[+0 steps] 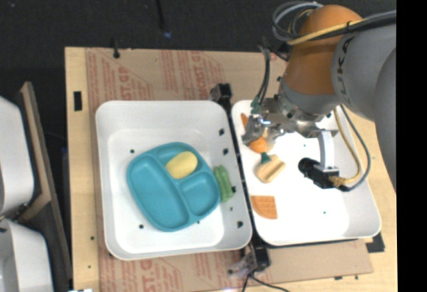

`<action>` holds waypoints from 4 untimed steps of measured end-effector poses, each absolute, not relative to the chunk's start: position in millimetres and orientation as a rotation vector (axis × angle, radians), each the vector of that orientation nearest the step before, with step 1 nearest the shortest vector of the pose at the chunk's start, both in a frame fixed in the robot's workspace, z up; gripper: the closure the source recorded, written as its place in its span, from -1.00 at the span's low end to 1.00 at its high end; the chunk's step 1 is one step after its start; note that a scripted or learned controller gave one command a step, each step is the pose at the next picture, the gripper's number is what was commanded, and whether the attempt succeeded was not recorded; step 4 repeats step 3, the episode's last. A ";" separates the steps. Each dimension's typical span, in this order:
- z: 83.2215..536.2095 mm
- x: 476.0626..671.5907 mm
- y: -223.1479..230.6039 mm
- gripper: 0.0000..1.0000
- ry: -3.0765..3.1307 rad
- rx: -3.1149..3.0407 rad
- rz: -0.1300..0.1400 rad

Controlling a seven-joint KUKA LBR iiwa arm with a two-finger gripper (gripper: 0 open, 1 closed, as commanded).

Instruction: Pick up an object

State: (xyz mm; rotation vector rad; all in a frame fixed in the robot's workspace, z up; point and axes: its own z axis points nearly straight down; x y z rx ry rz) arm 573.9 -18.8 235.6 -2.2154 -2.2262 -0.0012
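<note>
Camera view: I hold the gripper over the right bin, at its far left corner. Jaws state: cannot tell. An orange object lies directly under them; its long axis is unclear. The tan block lies just nearer, axis diagonal.

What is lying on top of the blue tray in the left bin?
A yellow oval object rests in the upper compartment of the blue tray. The other compartments show only blue. What is beneath the tray is covered.
</note>
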 end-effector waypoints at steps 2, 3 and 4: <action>253.5 610.9 82.2 1.00 -2.226 -2.217 -0.002; 253.5 610.8 79.7 -1.00 -2.222 -2.222 0.000; 253.5 610.8 79.7 -1.00 -2.222 -2.222 0.000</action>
